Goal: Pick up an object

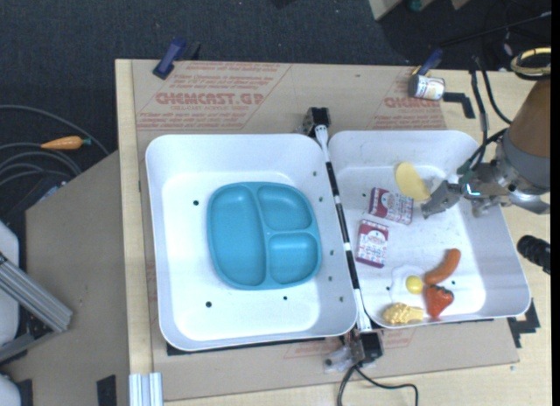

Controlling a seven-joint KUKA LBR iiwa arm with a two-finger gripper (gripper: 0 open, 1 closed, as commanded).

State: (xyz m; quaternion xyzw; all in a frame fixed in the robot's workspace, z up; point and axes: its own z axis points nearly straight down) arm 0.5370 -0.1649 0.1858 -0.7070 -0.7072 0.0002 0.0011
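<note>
On the table (131,220) the left bin (175,308) holds a blue tray (262,234) with three compartments, lying in the middle of the bin. The right bin (499,290) touches it along the inner edge and holds the small things. Near the inner edge lie two red and white packets (389,206), one above the other, the lower one (372,244) a little tilted. A yellow piece (411,179) lies toward the far edge of this bin. At the near edge there is a pale yellow lump (402,313), a small yellow ball (414,284), a red piece (439,301) and an orange sausage (443,265) close together. The hand (436,203) is over the right bin, just beside the yellow piece, on its right. I cannot tell if its fingers are apart or together, and nothing is seen between them.
</note>
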